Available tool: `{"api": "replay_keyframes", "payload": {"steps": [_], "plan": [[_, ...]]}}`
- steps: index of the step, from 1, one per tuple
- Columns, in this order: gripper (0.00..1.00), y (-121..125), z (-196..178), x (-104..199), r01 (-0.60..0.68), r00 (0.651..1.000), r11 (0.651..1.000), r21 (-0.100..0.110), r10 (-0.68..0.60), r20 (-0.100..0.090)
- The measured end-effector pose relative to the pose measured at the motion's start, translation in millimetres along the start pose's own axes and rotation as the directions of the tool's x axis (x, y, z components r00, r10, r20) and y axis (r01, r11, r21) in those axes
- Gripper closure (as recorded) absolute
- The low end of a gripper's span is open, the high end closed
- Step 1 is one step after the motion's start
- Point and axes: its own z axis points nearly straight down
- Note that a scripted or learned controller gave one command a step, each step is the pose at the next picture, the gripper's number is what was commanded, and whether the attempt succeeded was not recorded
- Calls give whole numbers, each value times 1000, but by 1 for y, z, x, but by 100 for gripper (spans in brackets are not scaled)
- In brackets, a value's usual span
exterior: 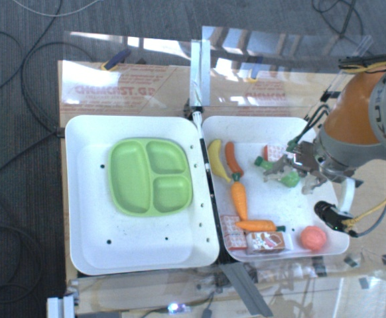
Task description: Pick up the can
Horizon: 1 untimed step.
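Observation:
The can [272,153], small with a red and white label, lies in the right bin [214,128] near its back right. My gripper [299,169] hangs just to the right of it and slightly nearer the front, low over the bin floor. A green toy [290,179] sits directly under the gripper, and a darker green piece [266,165] lies between it and the can. The grey wrist and orange band [355,114] reach in from the right and cover the bin's right wall. Nothing is visibly held.
The right bin also holds a banana [217,159], a sausage [233,159], two carrots [239,200] [255,225], a small carton [267,242] and an orange-red ball [314,238]. A green divided plate [150,177] lies in the left bin [87,244].

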Motion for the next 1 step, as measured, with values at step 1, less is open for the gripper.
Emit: {"api": "replay_keyframes", "payload": {"steps": [1], "plan": [[0, 85, 73, -38, 23, 1000, 1000, 3, -23, 0]]}}
